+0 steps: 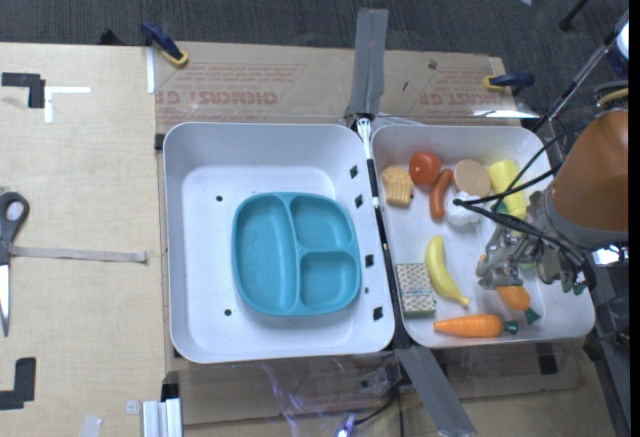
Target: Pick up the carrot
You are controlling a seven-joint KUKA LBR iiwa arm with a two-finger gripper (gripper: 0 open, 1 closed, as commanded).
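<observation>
From above I saw two shallow white bins side by side on the bench. The left bin (180,255) held a teal divided plate (297,253) with three compartments, lying flat near its middle. The right bin (400,140) held the play food. The carrot (468,326) lay on its side along the near wall of that bin, its green end pointing right. Just behind it and to the left sat a small speckled block (415,289), and beside that a banana (442,271) running front to back. Farther back were a piece of corn (397,186), a tomato (424,166), a sausage (438,195), a pale round piece (470,177) and a yellow piece (503,176).

The arm (598,175) came in from the right, its orange band over the bin's right edge. The gripper (498,267) hung over the right part of that bin, just behind the carrot and apart from it, with a small orange piece (514,297) beside it. I could not tell how far apart it stood, nor whether it had anything in it; cables crossed in front
</observation>
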